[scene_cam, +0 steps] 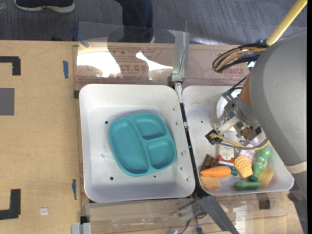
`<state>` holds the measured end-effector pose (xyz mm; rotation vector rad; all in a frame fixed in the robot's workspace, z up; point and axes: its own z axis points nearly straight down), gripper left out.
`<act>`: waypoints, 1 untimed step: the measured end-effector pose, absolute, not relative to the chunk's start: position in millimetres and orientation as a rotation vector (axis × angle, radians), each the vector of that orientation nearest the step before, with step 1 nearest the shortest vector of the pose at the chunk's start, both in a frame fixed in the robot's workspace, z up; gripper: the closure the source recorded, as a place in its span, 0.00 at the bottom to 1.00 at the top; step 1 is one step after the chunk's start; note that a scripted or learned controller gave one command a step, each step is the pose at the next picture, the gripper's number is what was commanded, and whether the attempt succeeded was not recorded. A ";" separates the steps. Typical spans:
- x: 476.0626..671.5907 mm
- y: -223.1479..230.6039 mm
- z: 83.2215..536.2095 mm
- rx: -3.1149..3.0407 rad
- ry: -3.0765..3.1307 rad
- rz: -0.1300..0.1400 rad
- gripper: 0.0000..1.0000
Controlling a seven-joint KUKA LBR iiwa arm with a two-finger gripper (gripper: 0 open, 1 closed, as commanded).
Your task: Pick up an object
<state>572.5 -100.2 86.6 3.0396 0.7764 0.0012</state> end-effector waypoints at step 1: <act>579.6 -96.1 86.3 3.121 0.319 0.000 0.00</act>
